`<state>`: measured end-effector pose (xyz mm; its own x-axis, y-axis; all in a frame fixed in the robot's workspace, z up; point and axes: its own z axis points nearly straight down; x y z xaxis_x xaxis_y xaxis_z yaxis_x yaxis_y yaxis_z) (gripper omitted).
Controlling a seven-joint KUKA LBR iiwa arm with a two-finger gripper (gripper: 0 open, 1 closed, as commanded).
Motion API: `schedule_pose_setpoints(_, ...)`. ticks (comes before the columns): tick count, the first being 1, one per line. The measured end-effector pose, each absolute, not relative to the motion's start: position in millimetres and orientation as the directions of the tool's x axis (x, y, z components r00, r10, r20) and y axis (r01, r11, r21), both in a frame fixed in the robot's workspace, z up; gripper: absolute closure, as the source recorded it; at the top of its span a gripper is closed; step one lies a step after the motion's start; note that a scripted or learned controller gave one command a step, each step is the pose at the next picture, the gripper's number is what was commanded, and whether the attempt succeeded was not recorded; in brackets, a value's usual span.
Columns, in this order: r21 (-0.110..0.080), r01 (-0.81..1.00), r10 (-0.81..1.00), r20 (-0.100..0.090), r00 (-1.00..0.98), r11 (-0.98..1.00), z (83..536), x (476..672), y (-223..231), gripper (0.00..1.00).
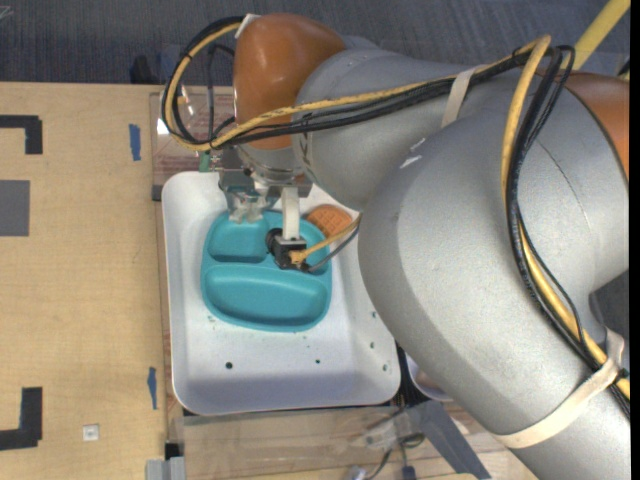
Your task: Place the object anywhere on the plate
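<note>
A teal plate (262, 290) with divided compartments lies in the white bin (290, 373). An orange, waffle-patterned object (331, 219) rests at the plate's upper right edge, partly hidden by the arm; I cannot tell whether it touches the rim. My gripper (267, 211) hangs over the plate's upper compartments, just left of the orange object. Its two fingers (243, 206) stand apart with nothing between them, so it is open.
The grey arm covers the right side of the view and the bin's right wall. A brown board (75, 268) with black marks and blue tape lies to the left of the bin. Bare bin floor (270, 353) shows below the plate.
</note>
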<state>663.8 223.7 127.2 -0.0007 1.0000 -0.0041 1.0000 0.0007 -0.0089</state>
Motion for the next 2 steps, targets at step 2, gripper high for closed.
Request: schedule_pose_setpoints(2, -0.011, 1.0, 1.0, -0.004, 0.001, -0.001, 153, 620.8, 177, 1.0)
